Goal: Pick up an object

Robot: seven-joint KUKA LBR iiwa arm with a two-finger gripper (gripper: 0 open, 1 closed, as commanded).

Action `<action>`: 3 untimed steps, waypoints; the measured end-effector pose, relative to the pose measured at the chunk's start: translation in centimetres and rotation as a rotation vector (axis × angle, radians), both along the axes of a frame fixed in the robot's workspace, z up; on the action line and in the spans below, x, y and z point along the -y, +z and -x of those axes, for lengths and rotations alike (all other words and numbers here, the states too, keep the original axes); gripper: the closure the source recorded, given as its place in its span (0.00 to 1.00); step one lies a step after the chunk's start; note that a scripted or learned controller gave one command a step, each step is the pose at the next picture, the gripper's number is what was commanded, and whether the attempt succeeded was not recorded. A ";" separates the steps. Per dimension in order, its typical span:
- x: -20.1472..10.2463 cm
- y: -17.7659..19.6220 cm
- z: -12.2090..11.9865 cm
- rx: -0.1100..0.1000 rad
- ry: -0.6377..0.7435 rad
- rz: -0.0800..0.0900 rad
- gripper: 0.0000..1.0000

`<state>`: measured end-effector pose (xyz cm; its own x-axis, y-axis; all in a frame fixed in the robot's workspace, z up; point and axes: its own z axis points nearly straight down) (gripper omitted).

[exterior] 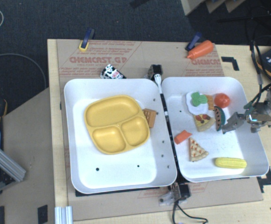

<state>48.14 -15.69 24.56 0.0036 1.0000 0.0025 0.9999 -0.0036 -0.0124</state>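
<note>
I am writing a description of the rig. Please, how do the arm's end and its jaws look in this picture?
At the right edge, the gripper is a compact metallic grey block with dark jaws reaching left over the right bin. Thin dark cables run from above down to it. The picture is too small to read any markings.

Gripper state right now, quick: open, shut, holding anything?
Gripper: over the right white bin beside the toy food; open or shut cannot be told, and nothing is seen held.
</note>
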 end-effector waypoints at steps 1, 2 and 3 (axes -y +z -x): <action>0.0 0.6 -0.3 0.013 0.004 0.003 0.00; -1.0 -4.2 -0.1 0.006 0.004 -0.001 0.00; -1.7 -10.3 -0.1 0.004 0.004 -0.001 0.00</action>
<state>48.27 -13.95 14.23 -0.0004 1.0000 0.0033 1.0000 0.0004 -0.0081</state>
